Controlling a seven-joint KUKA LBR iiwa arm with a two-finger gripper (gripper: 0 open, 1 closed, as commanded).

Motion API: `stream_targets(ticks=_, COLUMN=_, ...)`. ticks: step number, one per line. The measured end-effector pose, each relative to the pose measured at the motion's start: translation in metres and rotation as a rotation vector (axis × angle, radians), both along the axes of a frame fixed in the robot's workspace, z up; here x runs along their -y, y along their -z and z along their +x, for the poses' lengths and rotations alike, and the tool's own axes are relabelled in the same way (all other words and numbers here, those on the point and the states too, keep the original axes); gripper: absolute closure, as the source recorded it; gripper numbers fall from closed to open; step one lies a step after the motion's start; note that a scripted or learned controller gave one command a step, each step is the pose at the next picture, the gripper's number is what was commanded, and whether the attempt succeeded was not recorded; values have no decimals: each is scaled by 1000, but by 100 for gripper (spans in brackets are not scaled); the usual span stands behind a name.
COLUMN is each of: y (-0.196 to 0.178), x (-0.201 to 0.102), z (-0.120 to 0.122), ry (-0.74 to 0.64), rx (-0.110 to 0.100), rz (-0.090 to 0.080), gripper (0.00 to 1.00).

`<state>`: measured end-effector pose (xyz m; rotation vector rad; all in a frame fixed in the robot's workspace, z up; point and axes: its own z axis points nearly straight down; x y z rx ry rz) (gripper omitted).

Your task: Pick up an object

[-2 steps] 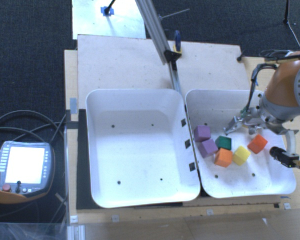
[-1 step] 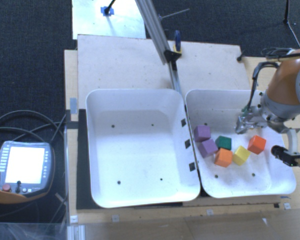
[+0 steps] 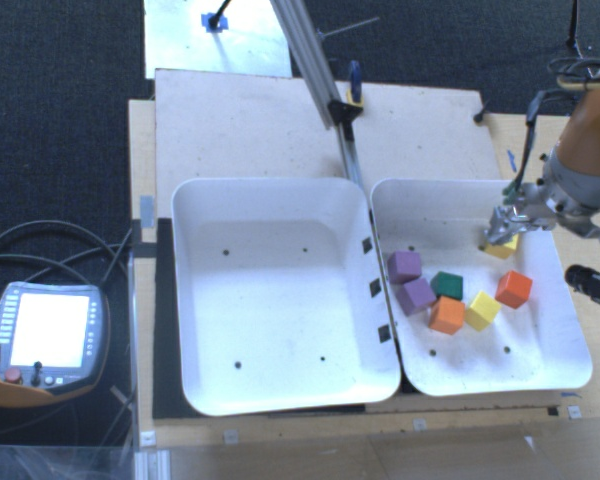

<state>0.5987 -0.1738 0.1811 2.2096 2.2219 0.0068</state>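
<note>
Metal two-finger hand (image 3: 504,230) low in right white bin (image 3: 450,376), far-right corner, right over small yellow cube (image 3: 502,249) peeking out just below-left of it, cannot tell finger gap; other coloured cubes lie nearer, toward bin centre

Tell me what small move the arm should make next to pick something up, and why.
Probably a short descent onto the yellow block, then close. The gripper sits right over that block at the far side of the right bin, apart from the other blocks, so nothing crowds it.
</note>
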Motion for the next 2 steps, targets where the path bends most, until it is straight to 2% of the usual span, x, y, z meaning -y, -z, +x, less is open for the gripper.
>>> stream_targets(ticks=1, y=-39, x=0, z=2, ry=0, rx=-2, rz=1, gripper=100)
stream_targets(ticks=2, y=-42, x=-44, z=-19, ry=-3, rx=-8, rz=4, gripper=100)
